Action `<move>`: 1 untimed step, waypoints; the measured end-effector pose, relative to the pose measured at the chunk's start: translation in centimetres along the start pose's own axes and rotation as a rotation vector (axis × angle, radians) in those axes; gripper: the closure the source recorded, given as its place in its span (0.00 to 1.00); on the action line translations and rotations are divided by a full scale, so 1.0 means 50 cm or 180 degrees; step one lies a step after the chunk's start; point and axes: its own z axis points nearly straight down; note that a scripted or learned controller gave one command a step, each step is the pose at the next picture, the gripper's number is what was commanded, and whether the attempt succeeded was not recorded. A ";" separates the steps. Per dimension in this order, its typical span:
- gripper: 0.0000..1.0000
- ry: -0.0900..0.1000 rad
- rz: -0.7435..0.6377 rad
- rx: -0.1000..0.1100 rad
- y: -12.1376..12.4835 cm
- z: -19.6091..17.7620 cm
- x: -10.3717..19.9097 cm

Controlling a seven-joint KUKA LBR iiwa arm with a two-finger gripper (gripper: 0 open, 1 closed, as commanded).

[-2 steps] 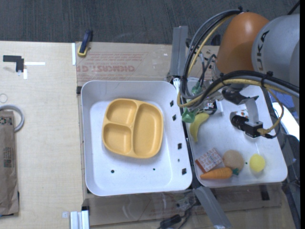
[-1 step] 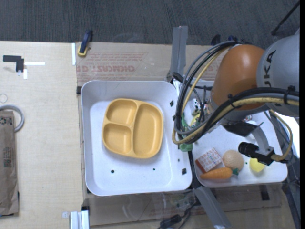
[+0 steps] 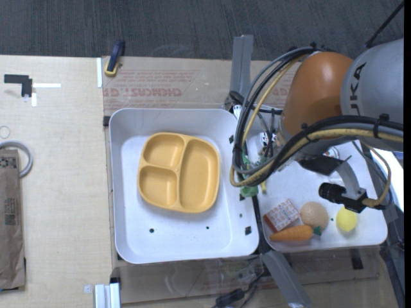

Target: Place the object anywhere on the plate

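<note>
A yellow three-compartment plate point(image 3: 179, 172) lies in the left white bin point(image 3: 128, 236), with nothing on it. In the right bin's point(image 3: 379, 236) near part lie a red-and-white packet point(image 3: 282, 215), an orange carrot point(image 3: 292, 234), a tan egg-shaped object point(image 3: 314, 214) and a yellow lemon-like ball point(image 3: 347, 220). The arm's orange band point(image 3: 314, 95) and grey body hang over the right bin. A bundle of cables point(image 3: 247, 165) covers the gripper's area, so the fingers are hidden.
A cardboard sheet point(image 3: 160, 82) lies behind the left bin, with a blue-and-yellow tool point(image 3: 115, 58) on its edge. A brown paper bag point(image 3: 9, 217) sits at the far left of the bench. A black camera-like part point(image 3: 343, 194) juts over the right bin.
</note>
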 end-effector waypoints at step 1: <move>1.00 -0.0001 0.0184 0.0000 0.062 0.000 0.015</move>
